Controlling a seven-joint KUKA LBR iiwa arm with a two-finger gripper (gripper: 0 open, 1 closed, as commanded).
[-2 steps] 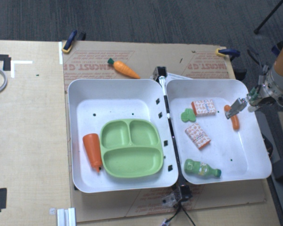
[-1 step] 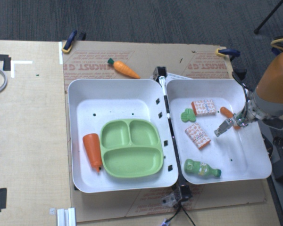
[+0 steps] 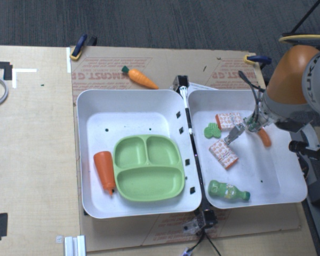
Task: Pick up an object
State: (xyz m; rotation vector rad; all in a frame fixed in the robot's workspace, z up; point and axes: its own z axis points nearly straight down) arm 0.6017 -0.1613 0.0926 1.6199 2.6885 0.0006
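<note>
The two-finger gripper is seen low in the right white bin, just above the patterned red-and-white packet; a second such packet lies beside it. Whether it is spread or pinching cannot be told. A green plastic bottle lies near the front wall. A green divided plate sits in the left bin.
</note>
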